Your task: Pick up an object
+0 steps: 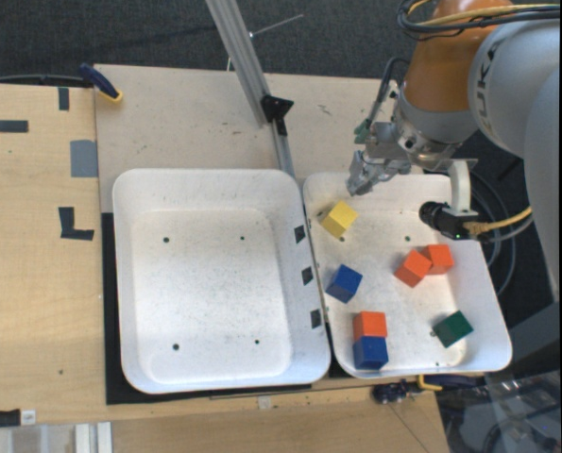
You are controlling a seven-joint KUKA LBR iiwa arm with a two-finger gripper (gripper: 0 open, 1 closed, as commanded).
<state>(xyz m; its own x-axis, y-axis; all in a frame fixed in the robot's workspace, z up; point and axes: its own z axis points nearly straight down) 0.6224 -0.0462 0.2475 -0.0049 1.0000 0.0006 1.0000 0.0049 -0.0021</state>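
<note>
My gripper (361,185) hangs over the far left corner of the right bin (479,281), just above and to the right of a yellow block (338,219). Nothing shows between its fingers. Further into that bin lie a blue block (344,283), two orange blocks (414,268) (439,258) touching each other, a green block (453,328), and an orange block (370,325) pressed against another blue block (371,352) at the near edge.
The left bin (148,253) stands beside the right one, sharing a raised rim. A slanted metal pole (243,50) crosses the bench behind the bins. A blue and yellow clamp (101,81) sits at the far left.
</note>
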